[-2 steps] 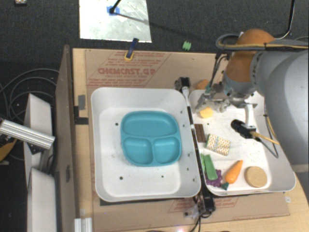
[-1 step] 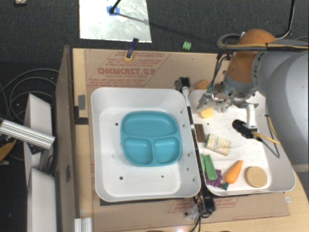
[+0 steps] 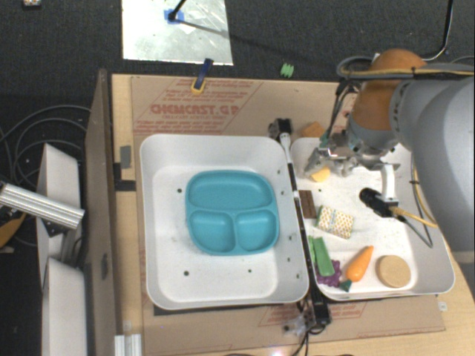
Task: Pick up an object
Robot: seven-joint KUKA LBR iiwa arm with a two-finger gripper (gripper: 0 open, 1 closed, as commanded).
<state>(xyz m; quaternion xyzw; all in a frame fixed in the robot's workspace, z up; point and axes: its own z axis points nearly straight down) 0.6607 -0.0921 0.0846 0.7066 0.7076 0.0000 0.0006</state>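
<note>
Though pincer (image 3: 332, 162) tips unclear, yellow block (image 3: 320, 174) adj.

The grey arm (image 3: 434, 136) enters from the right edge of the frame as a broad, pale cylinder filling the upper right. It narrows toward the centre right, where the orange band (image 3: 386, 80) wraps the segment above the wrist. Below that band the wrist turns downward and to the left. The gripper (image 3: 332, 162) sits at the arm's tip, just right of the frame's centre line in the upper half, pointing down. Its metal parts blur together, so the finger spacing cannot be read.
</note>
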